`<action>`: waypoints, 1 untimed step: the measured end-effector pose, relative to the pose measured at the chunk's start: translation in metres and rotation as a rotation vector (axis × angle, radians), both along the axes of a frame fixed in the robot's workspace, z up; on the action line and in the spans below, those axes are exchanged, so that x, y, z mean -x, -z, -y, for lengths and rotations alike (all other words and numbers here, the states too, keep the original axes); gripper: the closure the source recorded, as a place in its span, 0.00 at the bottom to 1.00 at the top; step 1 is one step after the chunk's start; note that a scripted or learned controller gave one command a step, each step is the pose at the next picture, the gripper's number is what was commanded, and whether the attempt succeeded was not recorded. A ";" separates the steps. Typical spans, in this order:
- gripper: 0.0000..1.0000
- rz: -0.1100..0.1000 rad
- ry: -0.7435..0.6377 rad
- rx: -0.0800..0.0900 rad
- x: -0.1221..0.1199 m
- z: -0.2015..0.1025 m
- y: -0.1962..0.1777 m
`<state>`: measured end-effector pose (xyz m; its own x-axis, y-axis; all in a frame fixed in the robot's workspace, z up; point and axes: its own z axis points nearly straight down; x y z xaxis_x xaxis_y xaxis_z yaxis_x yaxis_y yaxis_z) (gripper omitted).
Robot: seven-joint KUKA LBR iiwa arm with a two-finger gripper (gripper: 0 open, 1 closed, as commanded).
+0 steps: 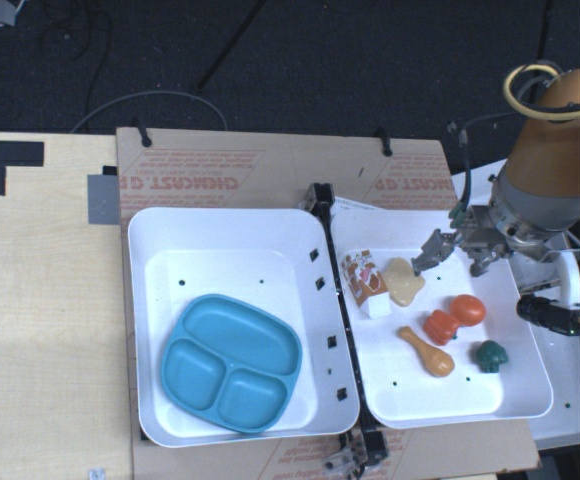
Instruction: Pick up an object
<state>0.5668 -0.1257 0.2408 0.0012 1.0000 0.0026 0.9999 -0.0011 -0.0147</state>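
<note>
The fingers (457, 248) are seen spread open and empty above the right white plastic bin (530, 408). Just below-left of them lies a pale beige flat toy (403, 281), touching a small printed carton (364, 277); a descent here could be expected to nudge both aside.

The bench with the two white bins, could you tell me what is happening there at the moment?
The arm reaches in over the right bin, its gripper just above and to the right of a beige piece, holding nothing visible. Beside that lie a small printed carton, two orange-red toys, a tan drumstick shape and a dark green item. The left bin holds a blue divided plate.
</note>
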 end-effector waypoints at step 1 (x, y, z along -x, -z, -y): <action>0.00 0.011 -0.002 0.002 -0.002 0.000 -0.006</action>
<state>0.5690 -0.1259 0.2466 -0.0004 1.0000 0.0010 1.0000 0.0004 -0.0036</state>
